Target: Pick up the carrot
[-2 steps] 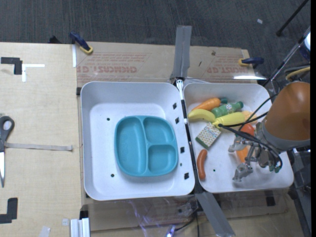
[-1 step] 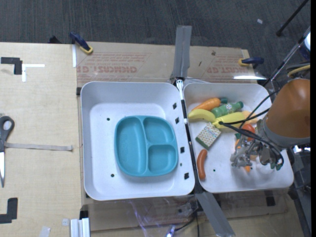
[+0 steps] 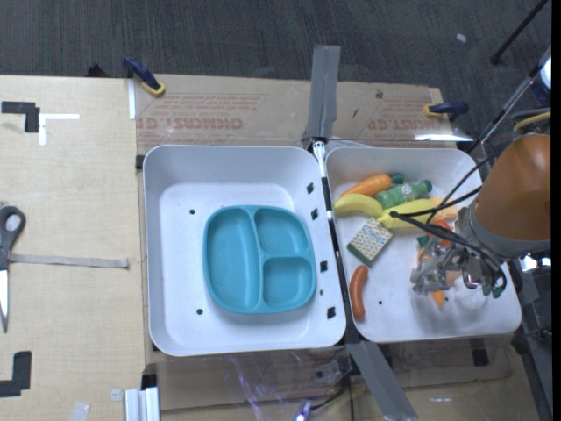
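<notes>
The smooth orange tapered plastic carrot [image 3: 368, 185] lies at the far side of the right white bin [image 3: 399, 321], touching a yellow banana [image 3: 359, 205]. The metal two-finger gripper [image 3: 431, 276] hangs well apart; I cannot tell its state.

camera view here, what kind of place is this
Probably a robotics lab test bench, not a kitchen: two shallow white plastic bins sit clamped on taped cardboard, one holding a teal divided plastic tray, the other toy food such as an orange plastic carrot, with a grey and orange robot arm reaching in.
</notes>
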`<action>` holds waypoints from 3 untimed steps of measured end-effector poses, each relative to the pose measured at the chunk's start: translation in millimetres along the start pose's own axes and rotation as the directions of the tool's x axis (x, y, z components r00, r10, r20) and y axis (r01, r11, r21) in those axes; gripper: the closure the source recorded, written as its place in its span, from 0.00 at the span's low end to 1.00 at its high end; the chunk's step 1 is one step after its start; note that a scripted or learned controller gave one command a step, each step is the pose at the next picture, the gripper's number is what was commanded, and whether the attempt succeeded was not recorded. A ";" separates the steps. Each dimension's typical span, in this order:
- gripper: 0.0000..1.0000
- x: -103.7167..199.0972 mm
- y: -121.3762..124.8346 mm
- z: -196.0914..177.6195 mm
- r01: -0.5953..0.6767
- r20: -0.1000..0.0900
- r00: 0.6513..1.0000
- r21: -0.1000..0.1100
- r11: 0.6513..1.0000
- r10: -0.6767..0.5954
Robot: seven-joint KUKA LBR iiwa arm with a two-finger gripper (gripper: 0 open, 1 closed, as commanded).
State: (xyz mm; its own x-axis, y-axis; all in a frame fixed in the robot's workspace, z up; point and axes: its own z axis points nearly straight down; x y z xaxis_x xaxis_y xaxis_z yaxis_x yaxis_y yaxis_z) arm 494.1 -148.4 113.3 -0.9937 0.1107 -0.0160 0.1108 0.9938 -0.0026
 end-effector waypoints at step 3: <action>0.00 -30.5 57.9 -66.5 -0.033 -0.004 0.999 -0.002 0.999 0.033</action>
State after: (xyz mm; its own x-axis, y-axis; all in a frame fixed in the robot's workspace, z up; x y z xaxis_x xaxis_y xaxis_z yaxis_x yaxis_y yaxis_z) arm 529.8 -93.9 180.1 -0.9896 0.1432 -0.0118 0.1432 0.9897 0.0001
